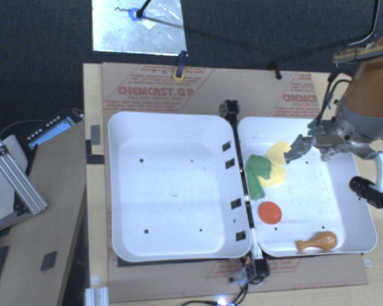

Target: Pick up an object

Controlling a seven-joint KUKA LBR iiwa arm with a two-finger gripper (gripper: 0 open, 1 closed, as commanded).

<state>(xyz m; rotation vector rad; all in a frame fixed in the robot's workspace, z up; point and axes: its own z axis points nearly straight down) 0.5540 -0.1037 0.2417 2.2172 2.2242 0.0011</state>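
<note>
The right bin holds several small things. A yellow round piece lies near the bin's middle left, with a second yellow piece just below it. A green leafy piece rests against the bin's left wall. Nearer the front are a red-orange disc and a tan drumstick-shaped piece. My gripper reaches in from the right and sits just right of the upper yellow piece, at its edge. Nothing is visibly held.
The left bin stands beside the right one, with black clips along the shared wall. Both rest on a cardboard sheet. A black fitting on the arm hangs over the right bin's right edge.
</note>
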